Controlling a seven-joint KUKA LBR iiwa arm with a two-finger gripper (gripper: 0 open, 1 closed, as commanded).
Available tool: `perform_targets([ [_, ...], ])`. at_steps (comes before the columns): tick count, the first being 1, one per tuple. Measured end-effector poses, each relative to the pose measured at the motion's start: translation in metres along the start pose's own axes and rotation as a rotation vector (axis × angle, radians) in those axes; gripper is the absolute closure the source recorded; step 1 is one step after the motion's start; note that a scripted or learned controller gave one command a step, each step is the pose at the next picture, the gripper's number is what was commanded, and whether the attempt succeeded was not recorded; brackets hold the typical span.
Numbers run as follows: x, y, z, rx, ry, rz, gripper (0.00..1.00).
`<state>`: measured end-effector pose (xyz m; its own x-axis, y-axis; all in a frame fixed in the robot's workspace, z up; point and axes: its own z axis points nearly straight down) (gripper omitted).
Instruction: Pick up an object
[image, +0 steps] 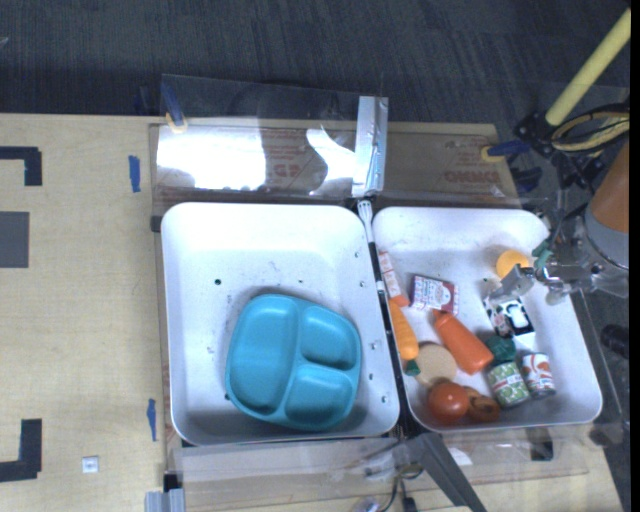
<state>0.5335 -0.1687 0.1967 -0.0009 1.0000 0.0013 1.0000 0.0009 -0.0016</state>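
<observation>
Nearest the lens, toy groceries crowd my right bin (420, 225), a tomato (448, 399) lowest. Whether my gripper (520, 285), right of centre, has closed I cannot tell; nothing looks lifted, so picking remains.

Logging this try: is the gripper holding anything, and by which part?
Cannot tell. The gripper hangs over the right bin near a small packet; no hold is visible.

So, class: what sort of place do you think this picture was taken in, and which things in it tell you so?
Most likely a robotics lab test bench. Two shallow white bins sit side by side on a taped pale wooden bench, a grey robot arm reaches over toy food like the orange plastic carrot, and a blue plastic divided tray lies alone.
</observation>
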Motion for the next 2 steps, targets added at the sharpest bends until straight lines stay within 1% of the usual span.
perform_targets([
  [1,-0.025,0.031,0.098,0.009,0.002,-0.035,0.00],
  [2,-0.026,0.035,0.082,-0.003,-0.002,-0.036,1.00],
])
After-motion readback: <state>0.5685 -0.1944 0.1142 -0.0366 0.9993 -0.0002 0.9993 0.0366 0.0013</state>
